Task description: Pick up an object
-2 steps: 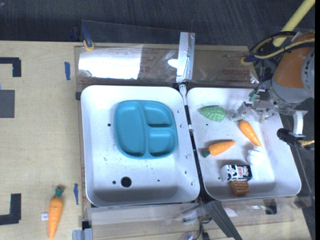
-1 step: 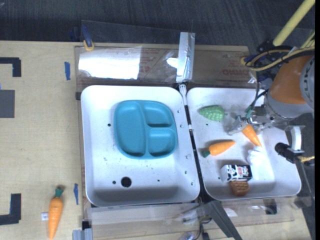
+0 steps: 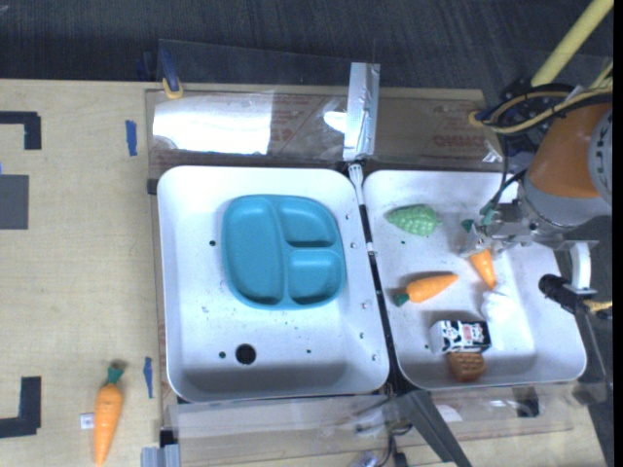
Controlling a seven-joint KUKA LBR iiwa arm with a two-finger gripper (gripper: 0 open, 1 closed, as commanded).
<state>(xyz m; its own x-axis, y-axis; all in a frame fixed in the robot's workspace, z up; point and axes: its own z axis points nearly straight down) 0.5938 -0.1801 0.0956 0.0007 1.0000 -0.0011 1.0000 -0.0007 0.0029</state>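
The right bin (image 3: 555, 358) holds several toy objects. A green leafy piece (image 3: 414, 220) lies at its back left and an orange carrot (image 3: 429, 287) near its middle. A black-and-white cow-patterned carton (image 3: 460, 335) sits toward the front, with a brown piece (image 3: 467, 365) just in front of it. A smaller orange carrot (image 3: 483, 267) points away from the gripper (image 3: 484, 232), which hangs over the bin's back right, right at the carrot's upper end. A white lump (image 3: 500, 305) lies beside that carrot.
The left bin (image 3: 185, 290) carries a blue divided plate (image 3: 284, 251) and a small black spot (image 3: 245, 354). Another toy carrot (image 3: 105, 412) lies on the wooden bench at the front left. A metal divider (image 3: 362, 115) and clear sheeting stand behind the bins.
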